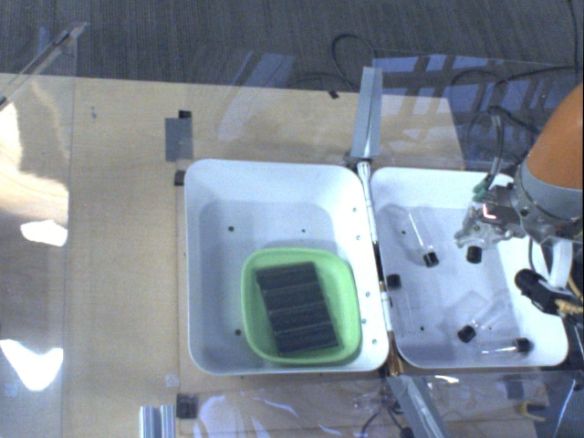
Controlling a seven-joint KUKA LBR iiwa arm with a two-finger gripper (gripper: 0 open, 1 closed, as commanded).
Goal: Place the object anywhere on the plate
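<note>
Wooden bench point(100, 272) carries two white bins side by side. Left bin point(214, 199) and right bin point(406, 190) touch at their inner edges.

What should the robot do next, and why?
Probably lower the gripper toward a clear tube in the right bin. The green plate in the left bin holds only a dark ridged block.

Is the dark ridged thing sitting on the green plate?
Yes, the dark ridged object lies flat on the green plate in the left bin.
</note>
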